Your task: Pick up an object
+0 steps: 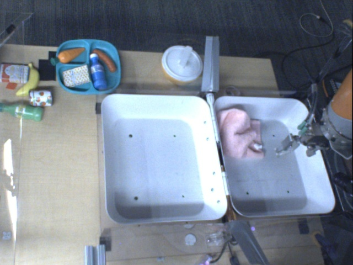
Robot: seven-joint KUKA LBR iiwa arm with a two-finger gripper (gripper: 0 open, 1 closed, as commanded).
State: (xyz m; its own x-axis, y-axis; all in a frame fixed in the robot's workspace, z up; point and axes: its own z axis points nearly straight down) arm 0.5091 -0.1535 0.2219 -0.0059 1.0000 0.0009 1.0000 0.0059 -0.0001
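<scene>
1. Nearest you is the left bin.
2. The right bin holds a pink cloth, bunched against its left wall.
3. Your gripper hangs just right of the cloth; its fingers look parted, nothing between them.
4. A blue tray and a lidded cup sit beyond the bins.

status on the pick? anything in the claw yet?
Done: the arm has reached into the right bin, and the claw sits low beside the pink cloth. In hand: nothing visibly held; the cloth lies crumpled on the bin floor, and one fingertip looks close to its right edge. Left: close on the cloth and lift it out.
</scene>
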